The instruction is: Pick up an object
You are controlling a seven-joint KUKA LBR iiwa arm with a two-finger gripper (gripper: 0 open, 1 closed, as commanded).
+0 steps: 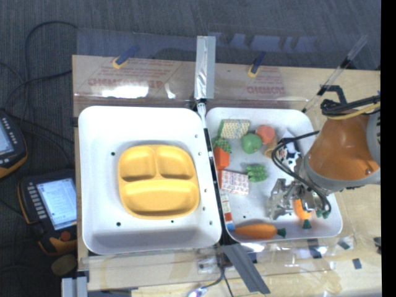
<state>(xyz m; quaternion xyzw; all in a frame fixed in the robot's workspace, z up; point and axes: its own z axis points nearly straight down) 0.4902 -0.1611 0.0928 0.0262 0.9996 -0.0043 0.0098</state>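
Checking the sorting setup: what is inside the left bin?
The left bin holds a yellow divided tray, compartments bare. The bin floor under the tray is covered.

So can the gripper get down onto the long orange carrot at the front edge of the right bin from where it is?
Probably yes. The long orange carrot lies alone against the right bin's front wall, nothing on top of it, and the gripper hangs just behind it. The wall beside it may crowd one finger.
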